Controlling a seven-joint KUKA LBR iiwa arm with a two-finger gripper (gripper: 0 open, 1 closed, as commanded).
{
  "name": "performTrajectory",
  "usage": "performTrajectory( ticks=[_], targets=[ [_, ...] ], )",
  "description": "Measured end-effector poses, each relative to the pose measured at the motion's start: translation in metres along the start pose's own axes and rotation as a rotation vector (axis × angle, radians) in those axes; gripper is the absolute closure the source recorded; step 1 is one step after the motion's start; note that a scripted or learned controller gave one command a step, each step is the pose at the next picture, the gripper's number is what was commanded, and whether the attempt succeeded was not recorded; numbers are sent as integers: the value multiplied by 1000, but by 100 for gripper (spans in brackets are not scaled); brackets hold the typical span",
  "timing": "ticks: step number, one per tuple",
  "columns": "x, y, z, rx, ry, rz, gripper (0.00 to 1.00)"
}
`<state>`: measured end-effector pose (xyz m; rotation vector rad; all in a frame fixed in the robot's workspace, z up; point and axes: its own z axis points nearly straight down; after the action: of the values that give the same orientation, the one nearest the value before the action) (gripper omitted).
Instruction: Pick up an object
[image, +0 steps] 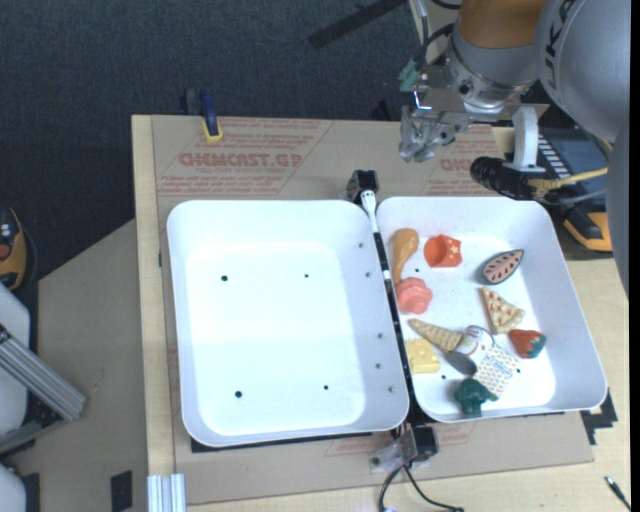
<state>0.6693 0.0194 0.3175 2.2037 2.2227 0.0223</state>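
Hand above right bin's far rim | spread or pressed: unclear (blurred) | arm cropped

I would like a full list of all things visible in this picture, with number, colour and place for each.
bins: 2, white, side by side on the bench
toy foods: about ten, mixed colours (orange, red, pink, yellow, green), all in the right bin
clamp: 1, yellow and blue, far-left bench edge
board: 1, tan with red print, under the bins
gripper: 1, grey metal, above the bench behind the right bin
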Motion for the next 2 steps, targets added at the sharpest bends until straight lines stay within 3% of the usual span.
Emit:
performTrajectory(
  ticks=[1, 2],
  targets=[
    [84, -52, 36, 25, 1, 0, 100],
    [82, -122, 108, 32, -3, 10, 100]
  ],
)
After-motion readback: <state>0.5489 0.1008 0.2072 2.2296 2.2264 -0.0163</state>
